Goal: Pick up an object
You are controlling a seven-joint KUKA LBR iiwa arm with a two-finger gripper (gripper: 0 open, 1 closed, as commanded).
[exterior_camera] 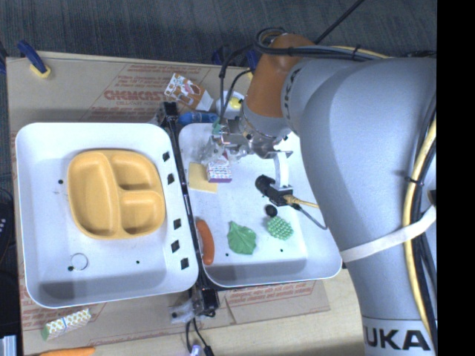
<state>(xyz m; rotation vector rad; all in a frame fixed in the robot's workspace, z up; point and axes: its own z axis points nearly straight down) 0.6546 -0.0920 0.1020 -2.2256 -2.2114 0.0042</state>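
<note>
gripper [221,148] over right bin [297,265] | above small box [219,171]

A small purple-and-white box [219,171] lies in the right bin [297,262] near its upper left, overlapping a pale yellow block [200,177]. Lower down lie an orange sausage [206,242] along the left wall, a crumpled green leaf [241,238] and a green knobbly ball [280,228].

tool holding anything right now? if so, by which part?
Cannot be told. The tool sits low over the small pink-and-white box at the back of the right bin, but the wrist hides the contact, so no grasp is visible.
</note>
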